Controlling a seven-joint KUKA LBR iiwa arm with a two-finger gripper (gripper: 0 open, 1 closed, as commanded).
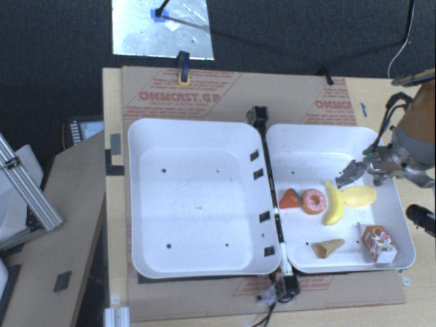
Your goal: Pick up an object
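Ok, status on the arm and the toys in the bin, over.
Hand above right bin, holding nothing. Banana, lemon just below it. Nothing blocking.

The white bin [306, 148] under the gripper [351, 174] sits right beside a second white bin [197, 203], and little black clips [262, 176] run down the line where the two meet, not far from the gripper. Both bins lie on a brown cardboard sheet [177, 94] with red letters, held by a yellow clamp [184, 70] well away from the gripper. Farther off still are a shiny silver sheet [184, 26] with a bit of blue tape [160, 14], and a grey metal bar [27, 189] past the far bin.
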